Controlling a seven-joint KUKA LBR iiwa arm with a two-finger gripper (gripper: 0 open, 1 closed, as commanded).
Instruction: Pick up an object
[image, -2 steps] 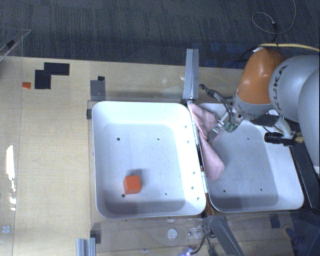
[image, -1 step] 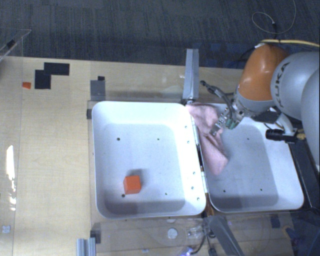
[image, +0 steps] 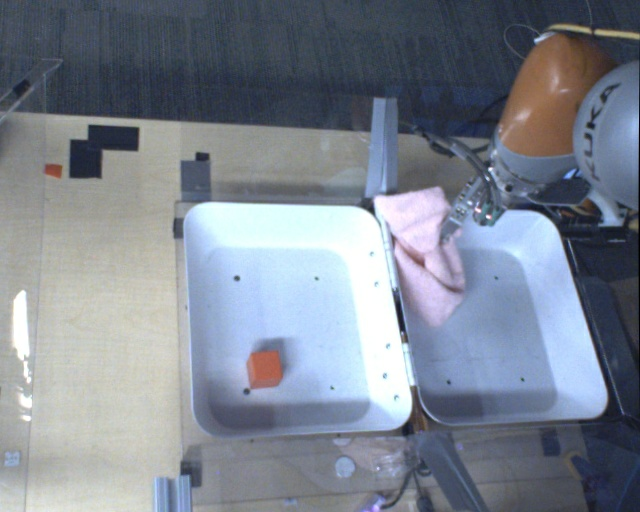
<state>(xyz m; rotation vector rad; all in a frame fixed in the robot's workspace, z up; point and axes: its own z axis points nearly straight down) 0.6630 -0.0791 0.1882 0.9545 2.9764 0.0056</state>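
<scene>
A pink cloth (image: 425, 262) lies bunched in the right bin (image: 520, 395), at its far left corner, with one edge over the rim between the bins. My gripper (image: 450, 230) comes down from the right onto the cloth's upper right part. Its fingers are shut on a pinch of the cloth, and the folds run toward the fingertips. An orange cube (image: 265, 368) sits in the left bin (image: 300, 240), near its front left, far from the gripper.
The grey arm with its orange band (image: 545, 85) hangs over the far right corner of the right bin. A grey post (image: 380, 145) stands behind the gap between the bins. Black and orange markers (image: 90, 150) lie on the bench at far left.
</scene>
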